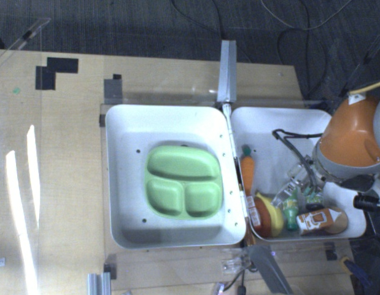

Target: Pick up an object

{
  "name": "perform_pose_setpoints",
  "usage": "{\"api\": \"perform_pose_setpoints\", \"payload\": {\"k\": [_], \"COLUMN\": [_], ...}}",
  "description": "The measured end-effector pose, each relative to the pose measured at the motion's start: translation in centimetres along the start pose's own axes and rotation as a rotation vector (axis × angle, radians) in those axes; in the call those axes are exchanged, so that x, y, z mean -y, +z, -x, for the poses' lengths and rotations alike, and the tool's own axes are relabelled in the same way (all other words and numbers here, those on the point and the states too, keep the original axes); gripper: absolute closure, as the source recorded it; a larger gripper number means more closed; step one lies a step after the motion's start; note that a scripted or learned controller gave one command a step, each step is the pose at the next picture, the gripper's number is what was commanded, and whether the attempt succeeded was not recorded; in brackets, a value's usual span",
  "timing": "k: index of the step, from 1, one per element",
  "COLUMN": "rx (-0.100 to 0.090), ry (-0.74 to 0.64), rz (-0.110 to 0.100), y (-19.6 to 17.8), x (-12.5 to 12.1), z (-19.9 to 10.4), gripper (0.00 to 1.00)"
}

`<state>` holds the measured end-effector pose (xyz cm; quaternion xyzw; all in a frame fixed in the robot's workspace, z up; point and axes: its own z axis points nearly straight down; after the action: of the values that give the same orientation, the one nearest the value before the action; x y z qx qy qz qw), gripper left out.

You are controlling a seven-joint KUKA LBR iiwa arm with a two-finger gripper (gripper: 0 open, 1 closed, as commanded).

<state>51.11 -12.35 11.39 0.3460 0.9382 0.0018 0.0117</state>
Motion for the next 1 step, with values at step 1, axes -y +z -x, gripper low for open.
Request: {"api": "perform_pose_setpoints", "payload": {"k": [1], "rx": [0.002], "ry": [0.002], "rz": [0.003], "y": [-0.93], "x": [-0.22], "z": [0.11], "gripper": [1.0]}}
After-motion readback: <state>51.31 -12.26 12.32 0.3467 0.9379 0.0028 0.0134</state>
